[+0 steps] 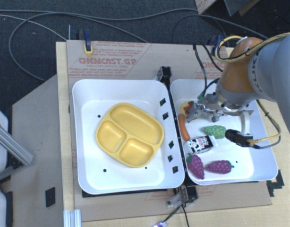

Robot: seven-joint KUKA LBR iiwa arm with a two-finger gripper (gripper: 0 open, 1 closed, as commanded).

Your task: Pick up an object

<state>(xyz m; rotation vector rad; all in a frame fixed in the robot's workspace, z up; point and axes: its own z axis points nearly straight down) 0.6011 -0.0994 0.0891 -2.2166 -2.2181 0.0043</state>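
Observation:
My gripper (200,109) hangs low over the back left part of the right bin (263,167), with the grey arm and its orange band (239,65) rising behind it. Just left of the gripper lies a small orange and yellow piece (185,108). An orange sausage (183,127) lies along the bin's left wall, below the gripper. A green toy (215,131) rests right of the sausage, close under the gripper's body. A black and white packet (201,144) and two purple grape bunches (196,166) (219,166) lie nearer the front.
The left bin (83,126) holds a yellow divided plate (130,134). A black divider with clips (169,122) runs between the bins. A yellow and black cable (249,141) trails from the wrist across the right bin. Cardboard underlies both bins.

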